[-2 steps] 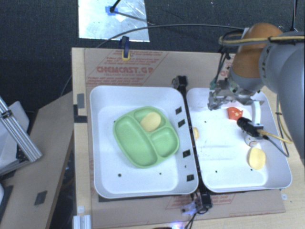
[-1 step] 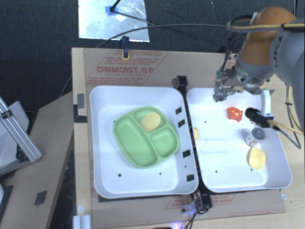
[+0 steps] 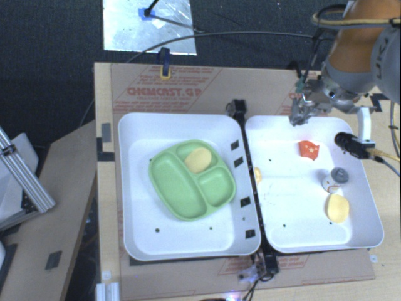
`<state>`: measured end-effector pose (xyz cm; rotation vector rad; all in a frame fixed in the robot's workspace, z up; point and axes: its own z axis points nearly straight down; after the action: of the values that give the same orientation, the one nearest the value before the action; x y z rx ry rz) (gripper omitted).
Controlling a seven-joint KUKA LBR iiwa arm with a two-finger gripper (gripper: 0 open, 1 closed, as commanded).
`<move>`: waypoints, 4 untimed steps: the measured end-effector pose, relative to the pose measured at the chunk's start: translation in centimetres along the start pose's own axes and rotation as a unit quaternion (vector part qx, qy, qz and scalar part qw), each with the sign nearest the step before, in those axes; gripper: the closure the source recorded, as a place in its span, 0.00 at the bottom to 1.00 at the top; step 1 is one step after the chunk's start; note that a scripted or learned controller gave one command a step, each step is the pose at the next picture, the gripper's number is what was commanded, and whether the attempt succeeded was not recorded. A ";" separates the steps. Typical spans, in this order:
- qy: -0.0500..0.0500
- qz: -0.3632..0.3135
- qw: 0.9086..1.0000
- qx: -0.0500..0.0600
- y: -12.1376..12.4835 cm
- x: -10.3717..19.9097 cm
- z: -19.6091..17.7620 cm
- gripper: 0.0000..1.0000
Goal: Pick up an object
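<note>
My gripper [image 3: 299, 116] hangs over the far left corner of the right bin [image 3: 282, 231], above the bin floor, with nothing seen between its fingers. A small red object [image 3: 308, 149] lies in the right bin a little in front and to the right of it. Further toward the front right lie a grey and white round piece [image 3: 336, 177] and a pale yellow lemon-like object [image 3: 337, 208]. In the left bin [image 3: 138, 231] a green divided plate [image 3: 188, 190] holds a yellow object [image 3: 199, 160] in its far compartment.
A small yellow bit [image 3: 257, 175] sits at the divider between the bins. A black clamp [image 3: 237, 108] stands at the far junction of the bins. A black cable fitting [image 3: 351, 144] overhangs the right bin's right side. A foil sheet [image 3: 149, 17] lies beyond the bench.
</note>
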<state>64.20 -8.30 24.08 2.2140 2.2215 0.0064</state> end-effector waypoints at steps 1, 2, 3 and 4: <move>0.000 -0.001 1.000 0.000 0.2 0.0 -5.4 1.00; 0.001 -0.003 1.000 0.003 -2.4 4.3 -5.0 1.00; 0.001 -0.003 1.000 0.004 -3.4 9.2 -2.8 1.00; 0.001 -0.003 1.000 0.005 -5.8 13.9 -0.6 1.00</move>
<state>58.38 5.56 24.65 2.2135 2.2341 -0.0005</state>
